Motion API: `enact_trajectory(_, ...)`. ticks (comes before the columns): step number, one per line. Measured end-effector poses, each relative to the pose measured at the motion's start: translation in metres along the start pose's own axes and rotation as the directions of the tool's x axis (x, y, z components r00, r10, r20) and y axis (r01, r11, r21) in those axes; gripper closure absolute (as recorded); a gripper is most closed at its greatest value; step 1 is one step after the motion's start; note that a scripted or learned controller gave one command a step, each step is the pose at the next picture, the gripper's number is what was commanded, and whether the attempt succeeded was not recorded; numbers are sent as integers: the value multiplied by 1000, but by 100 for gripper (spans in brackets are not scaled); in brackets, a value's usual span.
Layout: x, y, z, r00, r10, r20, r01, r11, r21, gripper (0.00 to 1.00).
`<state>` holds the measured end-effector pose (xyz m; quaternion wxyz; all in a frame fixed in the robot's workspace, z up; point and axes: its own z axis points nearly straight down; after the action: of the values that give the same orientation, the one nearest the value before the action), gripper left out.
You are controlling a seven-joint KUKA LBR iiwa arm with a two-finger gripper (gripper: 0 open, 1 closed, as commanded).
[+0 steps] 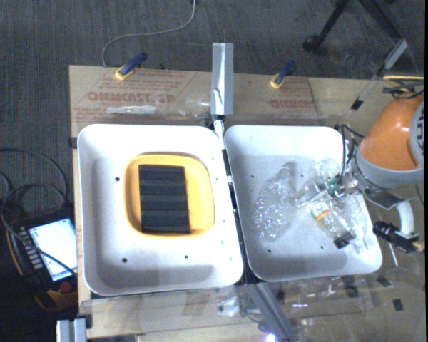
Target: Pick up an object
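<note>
The left bin (100, 262) holds a yellow rectangular object (170, 194) with a black ribbed top, lying flat near its middle. In the right bin (257, 148) a clear plastic bottle (274, 202) lies on its side left of centre. Crumpled clear plastic (335, 216) with a small orange and green label lies by the bin's right wall. A small black piece (342, 241) rests at its lower edge. The arm's orange band (391, 142) hangs over the right bin's right rim. My gripper (344, 182) reaches down beside the crumpled plastic; glare and clutter blur its tip.
Two blue-and-yellow clamps (130, 65) (283, 72) sit on the cardboard behind the bins. A metal post (222, 77) stands at the back between the bins. Cables and a device with a lit screen (46, 244) lie on the floor at left.
</note>
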<state>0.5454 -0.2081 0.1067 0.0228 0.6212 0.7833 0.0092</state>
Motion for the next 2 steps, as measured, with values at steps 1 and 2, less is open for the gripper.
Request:
enact_trajectory(1, 1, -3, 0, 997, -79, 3, 79, 997, -4, 0)
enact_trajectory(2, 6, -1, 1, 975, -224, -1, 224, 975, 2, 0)
